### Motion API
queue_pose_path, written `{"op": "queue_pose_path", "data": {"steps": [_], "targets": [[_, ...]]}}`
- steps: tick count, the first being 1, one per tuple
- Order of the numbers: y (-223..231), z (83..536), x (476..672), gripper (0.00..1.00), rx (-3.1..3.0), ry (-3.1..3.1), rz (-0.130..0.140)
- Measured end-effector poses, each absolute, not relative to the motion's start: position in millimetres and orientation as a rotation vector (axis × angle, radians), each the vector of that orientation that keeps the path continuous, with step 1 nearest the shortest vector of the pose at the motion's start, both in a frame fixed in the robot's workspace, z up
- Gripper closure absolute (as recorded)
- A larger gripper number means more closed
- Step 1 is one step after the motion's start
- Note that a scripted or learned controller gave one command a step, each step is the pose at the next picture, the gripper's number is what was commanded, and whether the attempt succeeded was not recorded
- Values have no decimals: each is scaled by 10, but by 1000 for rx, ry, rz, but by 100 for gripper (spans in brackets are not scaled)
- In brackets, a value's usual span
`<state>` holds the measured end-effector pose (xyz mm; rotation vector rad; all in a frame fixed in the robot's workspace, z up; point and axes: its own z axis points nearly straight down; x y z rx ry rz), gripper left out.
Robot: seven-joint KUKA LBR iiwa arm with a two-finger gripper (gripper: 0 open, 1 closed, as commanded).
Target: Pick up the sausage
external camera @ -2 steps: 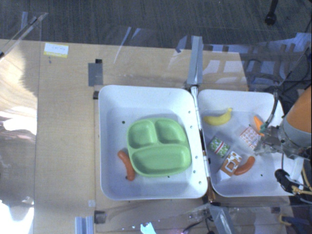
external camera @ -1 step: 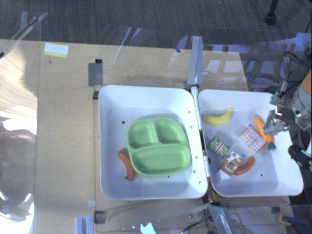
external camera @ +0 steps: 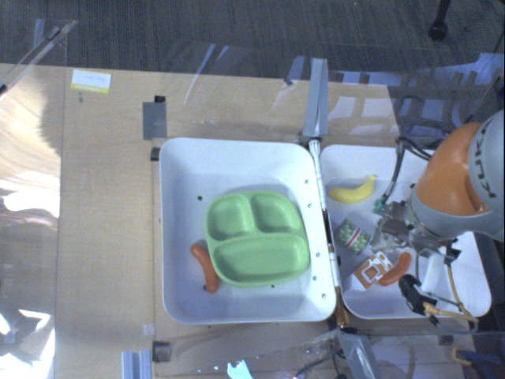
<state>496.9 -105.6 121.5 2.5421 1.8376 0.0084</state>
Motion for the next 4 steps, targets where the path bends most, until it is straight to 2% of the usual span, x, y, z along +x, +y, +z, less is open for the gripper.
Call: {"op": "queue_pose_path", "data": {"steps": [1,2,4], "targets": [[-312,1844,4882,100,2551,1829,5],[-935,2861,4887,100,2545,1833,7],[-920,3070,4930,100,2524,1846,15]]}}
